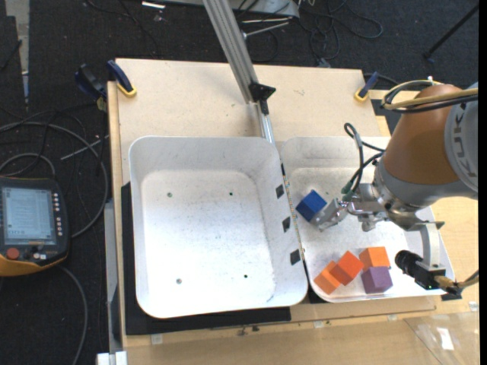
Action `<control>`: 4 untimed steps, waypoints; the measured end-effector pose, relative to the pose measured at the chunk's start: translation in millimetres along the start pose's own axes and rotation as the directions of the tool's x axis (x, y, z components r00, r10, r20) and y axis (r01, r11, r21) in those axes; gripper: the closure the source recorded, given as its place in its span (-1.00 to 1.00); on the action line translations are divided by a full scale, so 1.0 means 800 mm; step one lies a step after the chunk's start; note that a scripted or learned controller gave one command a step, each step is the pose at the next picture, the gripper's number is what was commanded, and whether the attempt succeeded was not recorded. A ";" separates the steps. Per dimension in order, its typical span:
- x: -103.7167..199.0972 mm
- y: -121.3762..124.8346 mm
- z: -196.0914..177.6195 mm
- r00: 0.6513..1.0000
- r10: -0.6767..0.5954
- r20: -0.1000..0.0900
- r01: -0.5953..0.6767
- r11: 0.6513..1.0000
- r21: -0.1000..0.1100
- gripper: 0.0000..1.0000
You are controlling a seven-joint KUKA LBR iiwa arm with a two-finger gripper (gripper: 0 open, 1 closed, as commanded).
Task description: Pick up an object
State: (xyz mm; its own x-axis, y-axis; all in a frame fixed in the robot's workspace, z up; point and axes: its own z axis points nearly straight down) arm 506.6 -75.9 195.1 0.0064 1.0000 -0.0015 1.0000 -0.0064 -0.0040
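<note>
Gripper low in the right bin, just beside the blue cube.

From the overhead camera view we see the gripper (332, 217) reaching in from the right, its tip touching or nearly touching the blue cube (310, 204) in the right bin (327, 152); we cannot tell whether the fingers are apart or together, and nothing shows between them. Two orange blocks (339, 271) (374, 258) and a purple cube (377, 279) sit clustered near the bin's front edge, well clear of the tool. The left bin (152, 158) holds no objects. To do this step well, we judge the tip should be centred over the blue cube, straddle it squarely, then close before lifting, so it is not nudged aside.
</note>
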 end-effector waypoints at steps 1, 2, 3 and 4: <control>0.038 0.095 -0.001 1.000 -0.013 -0.002 0.013 1.000 -0.009 -1.00; 0.013 0.005 0.000 1.000 -0.002 -0.002 0.002 1.000 0.001 -1.00; -0.056 0.056 0.110 1.000 -0.002 0.000 0.002 1.000 0.001 -1.00; -0.036 0.134 0.125 1.000 -0.011 0.000 0.011 1.000 -0.009 -1.00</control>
